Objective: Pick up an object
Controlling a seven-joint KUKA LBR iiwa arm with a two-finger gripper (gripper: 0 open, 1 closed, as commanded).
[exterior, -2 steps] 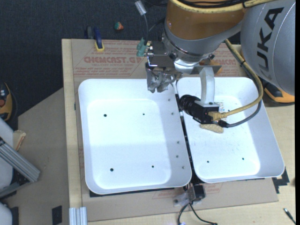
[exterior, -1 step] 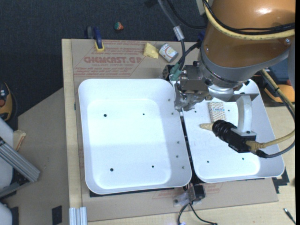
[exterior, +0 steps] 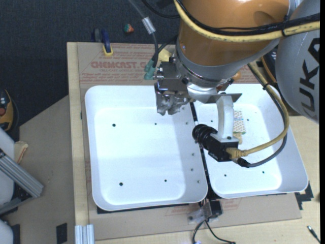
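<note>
1. A clamp with a blue handle (exterior: 106, 41) is fixed at the brown board's (exterior: 122, 61) far edge.
2. The left bin (exterior: 137, 187) is seen beside the right bin (exterior: 264, 184).
3. The gripper (exterior: 168, 104) is held over the left bin's far right corner; its state cannot be told.
4. A speckled tan object (exterior: 238, 122) is seen in the right bin, partly hidden behind the arm's fittings.

Tool (exterior: 169, 107) above left bin (exterior: 101, 136)

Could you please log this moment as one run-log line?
arm: reaching in over both bins | claw: above left bin, far edge | right bin: patterned object partly hidden by arm | grasp: none seen
</note>
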